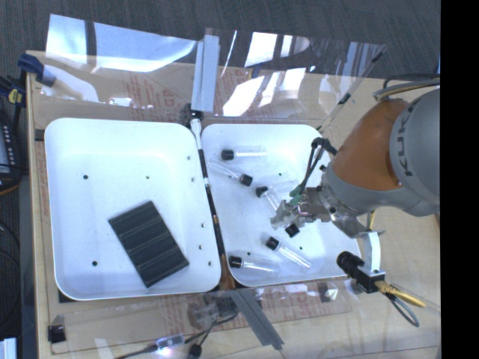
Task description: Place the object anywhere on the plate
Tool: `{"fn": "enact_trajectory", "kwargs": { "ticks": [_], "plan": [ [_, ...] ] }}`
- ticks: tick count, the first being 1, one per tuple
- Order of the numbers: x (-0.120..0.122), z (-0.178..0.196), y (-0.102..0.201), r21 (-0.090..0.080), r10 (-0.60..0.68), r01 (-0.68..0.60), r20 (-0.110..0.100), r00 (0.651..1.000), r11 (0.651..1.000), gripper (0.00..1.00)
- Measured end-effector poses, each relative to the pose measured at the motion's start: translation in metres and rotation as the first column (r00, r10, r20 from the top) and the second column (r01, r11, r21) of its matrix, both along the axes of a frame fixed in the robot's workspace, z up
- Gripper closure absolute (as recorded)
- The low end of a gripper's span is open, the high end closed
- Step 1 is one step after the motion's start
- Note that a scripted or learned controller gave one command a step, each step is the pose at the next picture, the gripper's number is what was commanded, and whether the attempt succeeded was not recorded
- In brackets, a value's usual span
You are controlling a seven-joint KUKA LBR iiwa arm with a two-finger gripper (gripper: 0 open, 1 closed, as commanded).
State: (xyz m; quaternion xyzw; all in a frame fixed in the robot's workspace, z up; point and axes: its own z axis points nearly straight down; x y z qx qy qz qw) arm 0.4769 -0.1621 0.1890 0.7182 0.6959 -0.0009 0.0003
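A dark grey ribbed plate (pixel 148 243) lies flat in the left bin (pixel 67 200), toward its front. Several clear tubes with black caps are scattered in the right bin (pixel 299 137): one at the back (pixel 243 154), one slanted near the divider (pixel 233 175), one at the front (pixel 290 256) and one at the front left (pixel 254 263). My gripper (pixel 288 217) is down low in the right bin, right of centre. A black-capped tube end (pixel 292 229) sits directly under it. Whether the gripper is touching that tube cannot be made out.
A loose black cap (pixel 261 191) lies just left of the gripper. The raised divider (pixel 208 200) runs between the two bins. The orange-banded wrist (pixel 367 155) hangs over the right bin's right edge. Clear shield panels stand behind the bins.
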Motion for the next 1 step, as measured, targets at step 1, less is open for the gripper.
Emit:
{"fn": "enact_trajectory", "kwargs": {
  "ticks": [1],
  "plan": [
    [0.0334, 0.0118, 0.1015, 0.002, 0.170, -0.170, -0.002, 0.985, 0.985, 1.00]
  ]
}}
